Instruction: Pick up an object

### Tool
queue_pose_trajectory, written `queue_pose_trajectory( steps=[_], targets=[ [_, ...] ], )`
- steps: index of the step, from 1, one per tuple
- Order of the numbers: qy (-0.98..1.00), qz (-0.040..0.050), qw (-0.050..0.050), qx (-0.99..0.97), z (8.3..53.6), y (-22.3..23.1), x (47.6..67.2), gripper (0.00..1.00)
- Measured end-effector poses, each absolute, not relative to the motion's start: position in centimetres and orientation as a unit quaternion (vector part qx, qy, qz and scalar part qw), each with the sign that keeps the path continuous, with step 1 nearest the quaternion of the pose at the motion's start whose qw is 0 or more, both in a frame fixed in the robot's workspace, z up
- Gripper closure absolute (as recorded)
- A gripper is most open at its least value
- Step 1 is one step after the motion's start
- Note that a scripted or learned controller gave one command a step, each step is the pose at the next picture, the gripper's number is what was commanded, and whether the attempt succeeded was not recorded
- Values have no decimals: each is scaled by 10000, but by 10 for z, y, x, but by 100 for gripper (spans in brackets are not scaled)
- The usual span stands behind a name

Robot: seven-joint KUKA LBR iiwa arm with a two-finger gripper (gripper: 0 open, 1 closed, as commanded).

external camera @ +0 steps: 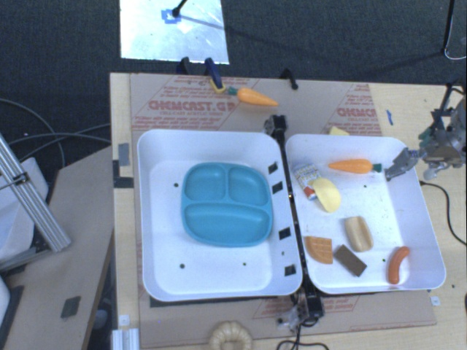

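The right bin (419, 217) holds several toy foods. An orange carrot (352, 166) lies near its back, with a small packet (306, 175) and a yellow lemon-like piece (327, 194) to its left. Nearer the front are a tan bread roll (357, 232), an orange cracker-like slice (318, 249), a dark brown block (349, 260) and a red sausage (396, 264). My gripper (417, 162) hangs over the bin's back right rim, just right of the carrot's green end, with nothing seen in it.
The left bin (157, 195) bears a blue divided plate (227, 203). On the cardboard behind the bins lie a second carrot (252, 97) and a small yellow piece (338, 130). A beige ring (232, 335) sits at the bench's front edge.
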State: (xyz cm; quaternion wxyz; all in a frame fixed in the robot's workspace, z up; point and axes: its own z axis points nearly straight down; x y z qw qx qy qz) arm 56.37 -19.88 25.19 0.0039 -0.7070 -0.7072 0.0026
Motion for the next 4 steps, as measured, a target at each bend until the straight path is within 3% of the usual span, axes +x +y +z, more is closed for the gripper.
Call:
queue_pose_trajectory(
  steps=[1,4],
  targets=[
    [-7082,-4,-8,-7060,258,-198,566,0],
    [-7079,3,6,-7063,113,-198,571,0]
  ],
)
